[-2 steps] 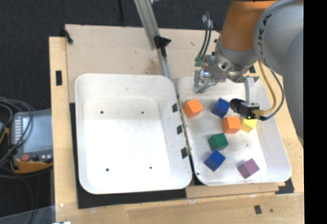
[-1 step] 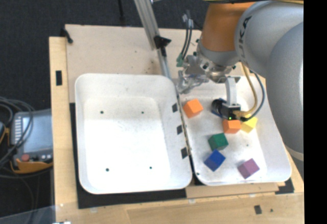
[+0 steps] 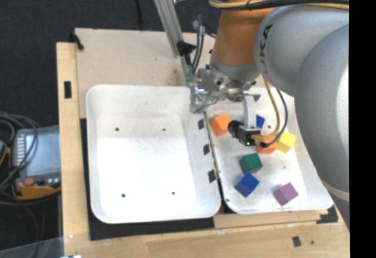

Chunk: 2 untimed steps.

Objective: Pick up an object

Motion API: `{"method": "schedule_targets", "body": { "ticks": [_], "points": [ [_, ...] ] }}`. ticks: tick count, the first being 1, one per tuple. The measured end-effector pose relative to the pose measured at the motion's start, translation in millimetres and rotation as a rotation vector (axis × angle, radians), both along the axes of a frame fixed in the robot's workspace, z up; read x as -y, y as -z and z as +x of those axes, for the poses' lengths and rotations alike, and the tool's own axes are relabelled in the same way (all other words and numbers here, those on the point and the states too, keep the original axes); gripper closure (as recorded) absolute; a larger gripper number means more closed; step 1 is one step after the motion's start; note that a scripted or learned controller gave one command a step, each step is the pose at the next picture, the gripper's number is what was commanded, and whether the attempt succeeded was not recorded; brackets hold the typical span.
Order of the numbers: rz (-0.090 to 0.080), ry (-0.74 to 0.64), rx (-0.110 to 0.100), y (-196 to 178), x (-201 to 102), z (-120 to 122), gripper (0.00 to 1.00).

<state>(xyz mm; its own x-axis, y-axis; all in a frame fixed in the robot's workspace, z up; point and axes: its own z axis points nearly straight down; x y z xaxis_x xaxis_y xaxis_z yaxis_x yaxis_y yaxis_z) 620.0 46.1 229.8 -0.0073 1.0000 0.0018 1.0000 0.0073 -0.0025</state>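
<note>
The right bin [image 3: 305, 183] holds several small blocks. An orange block [image 3: 220, 124] lies at its upper left, with a green block [image 3: 251, 163] and a blue block [image 3: 247, 184] below it. A purple block [image 3: 286, 193] rests near the front, and a yellow block [image 3: 286, 141] sits to the right beside a second orange piece [image 3: 268, 147]. A small blue piece [image 3: 260, 122] shows behind the wrist cable. My gripper [image 3: 202, 98] hangs over the bin's upper left corner, above and just left of the orange block. Nothing can be seen in its grasp.
The left bin [image 3: 100, 104] is a bare white tray with a few dark specks. A slanted aluminium rail [image 3: 164, 7] rises behind the bins. The large grey arm [image 3: 311, 69] covers the right bin's far side. A pendant [image 3: 35, 160] lies off the bench at left.
</note>
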Motion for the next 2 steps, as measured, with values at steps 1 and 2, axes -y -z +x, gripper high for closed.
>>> {"method": "schedule_targets", "body": {
  "ticks": [1,2],
  "points": [
    [0.000,-0.001,0.004,-14.8,-51.0,-11.3,1.00],
    [0.000,0.005,0.003,-13.7,-47.5,-11.1,0.00]
  ]
}}
